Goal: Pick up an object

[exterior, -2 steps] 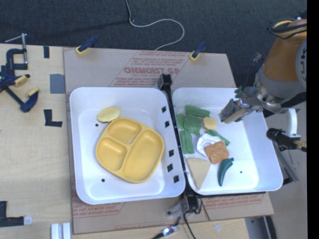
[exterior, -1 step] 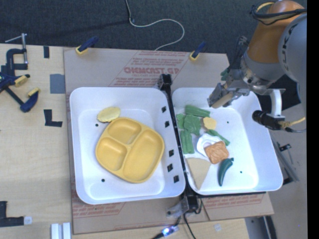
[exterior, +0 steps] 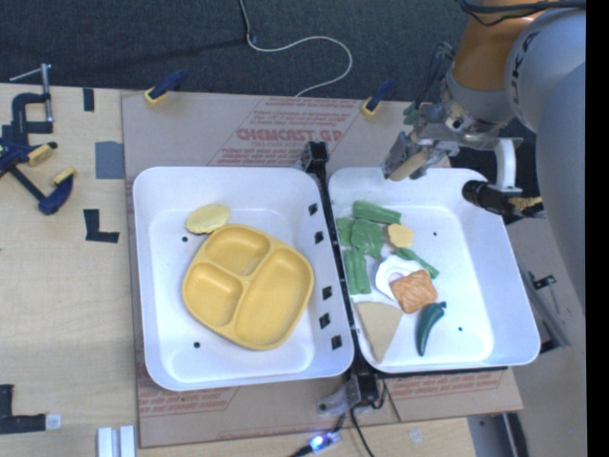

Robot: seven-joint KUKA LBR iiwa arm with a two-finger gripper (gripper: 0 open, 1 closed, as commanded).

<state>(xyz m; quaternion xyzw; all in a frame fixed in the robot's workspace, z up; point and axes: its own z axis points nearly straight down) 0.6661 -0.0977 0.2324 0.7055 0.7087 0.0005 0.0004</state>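
left bin (exterior: 157, 255): yellow divided plate (exterior: 249, 286) and pale chip (exterior: 206, 218), well apart from me | right bin (exterior: 495, 284): food pieces piled at its left, green pepper (exterior: 428, 326) lying loose, likeliest pick | my pincer (exterior: 411, 165): above far rim, nothing between fingers, spread not discernible

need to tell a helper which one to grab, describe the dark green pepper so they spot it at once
Look in the right bin, the one with the food pieces. Go to its near right part, right of the tan wedge. The pepper is the dark green, glossy, curved piece lying apart; the other greens are paler and piled.
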